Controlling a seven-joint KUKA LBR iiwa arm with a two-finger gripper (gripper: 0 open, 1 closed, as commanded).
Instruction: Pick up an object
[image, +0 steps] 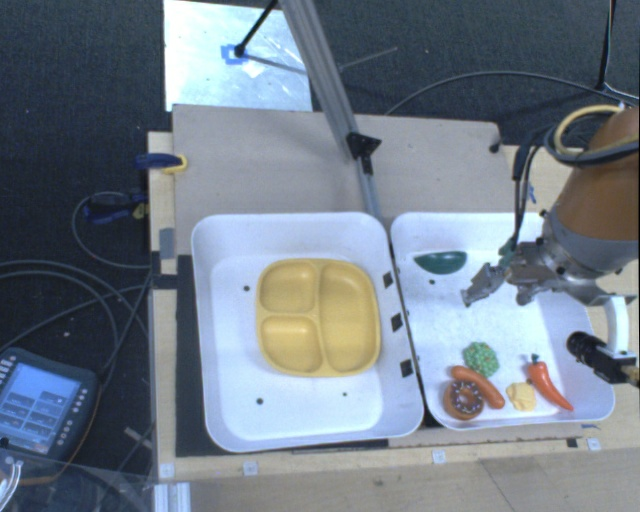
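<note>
The right bin (585, 410) holds several small toys. A dark green bowl-shaped piece (440, 262) lies near its back edge. At the front lie a green broccoli (481, 357), a red sausage (480, 385), a chocolate donut (463, 401), a yellow chunk (521, 397) and a red-orange pepper (549, 386). My gripper (500, 293) hangs over the middle of this bin, right of the green piece and behind the broccoli. Its fingers stand apart with bare white bin floor showing between them. It holds nothing.
The left bin (225, 400) carries a yellow divided plate (320, 316). A grey pole (335, 95) slants down from the top to the seam between the bins. Black cables (520, 180) hang behind the arm. A pendant (35, 395) lies off the bench at the left.
</note>
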